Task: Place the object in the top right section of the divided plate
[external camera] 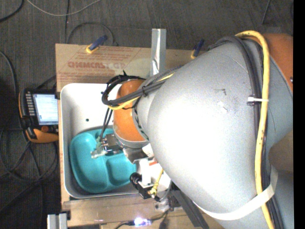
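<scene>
Camera view from above shows you the grey arm [214,128] covering most of the right and middle of the frame, so the right bin is hidden behind it. At lower left you see the left white bin [71,99], and the turquoise divided plate [90,171] lies in its lower part, close to the bin's left and lower walls. The upper left part of this bin is bare white floor, which gives open room there. The orange band [126,118] of the wrist hangs over the bin's right half, and the jaws [101,149] point down over the upper edge of the plate. You cannot tell if they are wide or narrow, and the object cannot be made out.
</scene>
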Tool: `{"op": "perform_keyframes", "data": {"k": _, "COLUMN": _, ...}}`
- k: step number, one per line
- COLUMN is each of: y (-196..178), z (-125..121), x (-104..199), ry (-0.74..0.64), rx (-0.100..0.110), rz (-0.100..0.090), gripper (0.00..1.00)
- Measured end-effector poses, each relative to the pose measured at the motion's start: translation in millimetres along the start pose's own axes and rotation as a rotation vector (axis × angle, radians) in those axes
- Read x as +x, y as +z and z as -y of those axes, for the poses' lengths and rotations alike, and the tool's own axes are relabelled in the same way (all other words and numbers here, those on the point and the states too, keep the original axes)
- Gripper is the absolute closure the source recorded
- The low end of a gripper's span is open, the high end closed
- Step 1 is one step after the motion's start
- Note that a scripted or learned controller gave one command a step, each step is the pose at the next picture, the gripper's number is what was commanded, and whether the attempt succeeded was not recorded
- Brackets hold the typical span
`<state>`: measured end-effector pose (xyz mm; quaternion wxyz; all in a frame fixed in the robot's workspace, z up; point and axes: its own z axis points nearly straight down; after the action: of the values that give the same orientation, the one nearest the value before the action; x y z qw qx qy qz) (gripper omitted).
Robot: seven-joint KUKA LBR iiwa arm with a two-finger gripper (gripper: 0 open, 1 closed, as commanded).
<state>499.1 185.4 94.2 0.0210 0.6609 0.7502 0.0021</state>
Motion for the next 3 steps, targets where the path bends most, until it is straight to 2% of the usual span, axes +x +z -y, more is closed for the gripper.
{"op": "perform_keyframes", "data": {"k": 1, "y": -1.0, "z": 2.4, "x": -3.6, "ry": -0.217, "rx": 0.012, "rz": 0.006, "gripper": 0.0}}
{"op": "perform_keyframes", "data": {"k": 2, "y": 1.0, "z": 0.6, "x": -1.4, "ry": -0.126, "rx": 0.005, "rz": 0.004, "gripper": 0.0}}
{"op": "perform_keyframes", "data": {"k": 3, "y": 1.6, "z": 0.2, "x": -4.1, "ry": -0.319, "rx": 0.015, "rz": 0.011, "gripper": 0.0}}
